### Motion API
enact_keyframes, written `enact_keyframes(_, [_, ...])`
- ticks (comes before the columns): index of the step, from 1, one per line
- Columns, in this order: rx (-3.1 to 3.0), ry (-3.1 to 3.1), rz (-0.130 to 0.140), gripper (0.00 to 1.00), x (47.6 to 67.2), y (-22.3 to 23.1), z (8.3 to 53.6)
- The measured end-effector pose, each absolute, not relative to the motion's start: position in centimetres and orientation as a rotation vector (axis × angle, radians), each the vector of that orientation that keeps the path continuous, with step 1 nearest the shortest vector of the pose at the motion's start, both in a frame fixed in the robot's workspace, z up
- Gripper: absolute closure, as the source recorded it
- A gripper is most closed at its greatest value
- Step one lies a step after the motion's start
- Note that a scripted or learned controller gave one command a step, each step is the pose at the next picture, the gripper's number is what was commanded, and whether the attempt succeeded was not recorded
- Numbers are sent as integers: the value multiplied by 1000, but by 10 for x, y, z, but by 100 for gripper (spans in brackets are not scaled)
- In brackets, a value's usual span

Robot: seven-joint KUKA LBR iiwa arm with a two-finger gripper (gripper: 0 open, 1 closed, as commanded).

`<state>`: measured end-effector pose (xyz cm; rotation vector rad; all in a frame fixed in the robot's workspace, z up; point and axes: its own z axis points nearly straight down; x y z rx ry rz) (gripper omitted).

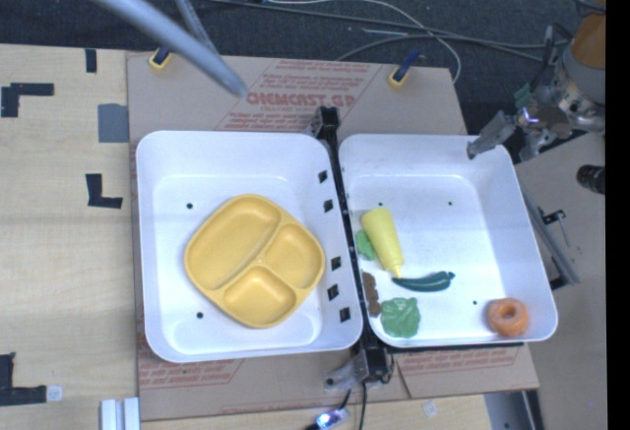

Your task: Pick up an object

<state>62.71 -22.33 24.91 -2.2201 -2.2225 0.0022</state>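
The right white bin [512, 184] holds several small items. A yellow corn-shaped piece [383, 238] lies near its left wall. A dark green pepper [427, 281] is just below it, and a light green leafy piece [401, 317] sits by the front edge. An orange doughnut [509, 316] rests in the front right corner. A small brown piece [371, 291] lies along the divider. My gripper [497, 151] hovers over the bin's far right corner, well away from all the items. It is open, with nothing between its fingers.
The left white bin [162, 221] holds a yellow divided plate [255, 260]. Cables run across the dark surface behind the bins. A grey tube [118, 0] slants across the upper left. Cardboard lies under both bins.
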Motion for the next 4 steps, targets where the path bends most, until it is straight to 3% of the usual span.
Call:
enact_keyframes(2, [-2217, -2219, 9, 0, 615, -218, 123])
enact_keyframes(3, [-2221, -2226, 5, 0, 615, -218, 83])
enact_keyframes(4, [-2223, -2230, 0, 100, 617, -218, 97])
